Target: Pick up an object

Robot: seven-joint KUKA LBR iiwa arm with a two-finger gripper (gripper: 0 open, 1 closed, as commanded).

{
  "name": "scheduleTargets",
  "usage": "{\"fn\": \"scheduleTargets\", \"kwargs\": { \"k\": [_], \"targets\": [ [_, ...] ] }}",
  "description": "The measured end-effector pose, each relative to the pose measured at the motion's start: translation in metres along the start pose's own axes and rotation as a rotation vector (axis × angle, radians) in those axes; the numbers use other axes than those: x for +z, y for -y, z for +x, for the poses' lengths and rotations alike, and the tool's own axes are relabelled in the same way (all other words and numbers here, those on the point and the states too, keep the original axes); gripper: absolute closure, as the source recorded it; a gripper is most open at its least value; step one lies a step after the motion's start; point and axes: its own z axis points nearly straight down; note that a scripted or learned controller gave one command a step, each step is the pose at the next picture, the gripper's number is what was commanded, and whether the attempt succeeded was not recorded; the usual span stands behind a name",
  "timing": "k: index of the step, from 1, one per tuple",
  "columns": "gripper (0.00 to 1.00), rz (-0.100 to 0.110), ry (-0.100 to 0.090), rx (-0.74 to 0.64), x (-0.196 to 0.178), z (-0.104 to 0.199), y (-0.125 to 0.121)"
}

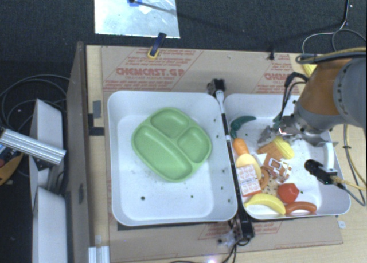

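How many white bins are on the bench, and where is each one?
2. The left bin holds a green plate. The right bin holds a pile of toy food, with the gripper above it. No further bin seems hidden.

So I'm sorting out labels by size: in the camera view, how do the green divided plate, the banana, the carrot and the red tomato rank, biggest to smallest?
1. green divided plate, by far the largest.
2. banana.
3. carrot and red tomato: too alike to rank, and both partly covered.
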Motion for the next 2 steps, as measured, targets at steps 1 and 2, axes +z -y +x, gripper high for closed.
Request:
{"fn": "scheduleTargets", "kwargs": {
  "k": [1,2],
  "targets": [
    [1.0,-0.009,0.003,0.001,-0.012,-0.003,-0.004],
    [1.0,-0.014,0.001,-0.007,-0.097,0.07,-0.027]
  ]
}}
